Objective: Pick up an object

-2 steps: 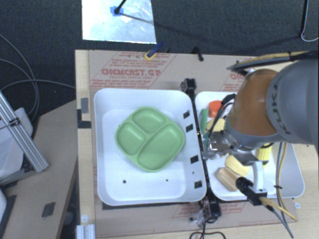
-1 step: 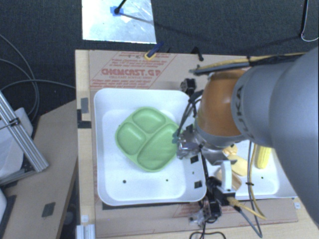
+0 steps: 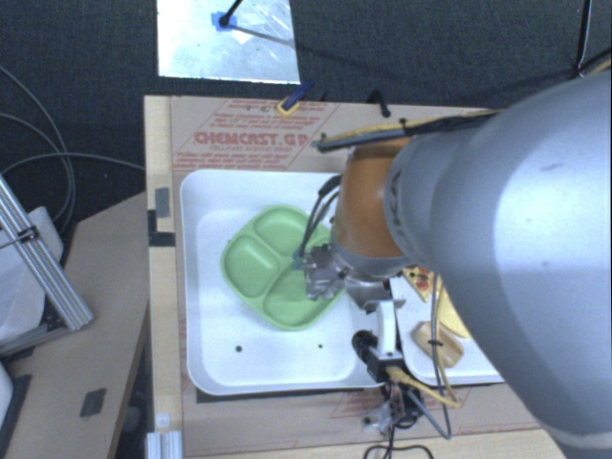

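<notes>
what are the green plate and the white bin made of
The green plate looks like moulded plastic: one even pale green, rounded dividers between its compartments, a soft matt sheen. The white bin is probably plastic too, smooth and slightly glossy with rounded corners, though coated metal can't be ruled out.

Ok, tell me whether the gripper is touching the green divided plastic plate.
Cannot tell. In the camera view the gripper overlaps the right edge of the green divided plastic plate, but the slanted look down shows neither contact nor gap.
</notes>
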Robot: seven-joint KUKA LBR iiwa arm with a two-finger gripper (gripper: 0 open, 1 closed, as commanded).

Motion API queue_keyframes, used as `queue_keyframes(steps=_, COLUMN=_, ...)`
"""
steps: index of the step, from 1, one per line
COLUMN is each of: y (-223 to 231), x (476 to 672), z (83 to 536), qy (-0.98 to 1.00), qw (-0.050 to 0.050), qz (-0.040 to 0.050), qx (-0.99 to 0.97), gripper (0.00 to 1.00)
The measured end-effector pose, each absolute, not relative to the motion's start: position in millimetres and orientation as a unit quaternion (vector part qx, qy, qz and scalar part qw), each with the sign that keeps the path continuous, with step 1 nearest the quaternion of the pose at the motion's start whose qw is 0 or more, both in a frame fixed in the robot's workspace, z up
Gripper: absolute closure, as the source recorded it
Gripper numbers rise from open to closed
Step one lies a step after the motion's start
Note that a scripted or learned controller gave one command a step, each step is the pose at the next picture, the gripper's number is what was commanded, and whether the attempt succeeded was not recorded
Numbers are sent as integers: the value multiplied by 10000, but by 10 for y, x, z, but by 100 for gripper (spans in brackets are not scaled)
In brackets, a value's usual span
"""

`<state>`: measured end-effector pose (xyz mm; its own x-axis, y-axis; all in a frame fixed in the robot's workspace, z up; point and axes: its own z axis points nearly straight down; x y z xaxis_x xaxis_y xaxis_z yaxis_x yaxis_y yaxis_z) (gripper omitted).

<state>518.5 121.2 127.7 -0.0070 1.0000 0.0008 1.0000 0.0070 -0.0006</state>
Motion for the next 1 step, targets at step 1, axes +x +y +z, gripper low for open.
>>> queue_keyframes(steps=1, y=1176, x=4926, z=1062, qy=-7073, qw=-81, qz=-102, qx=-7068, gripper=100)
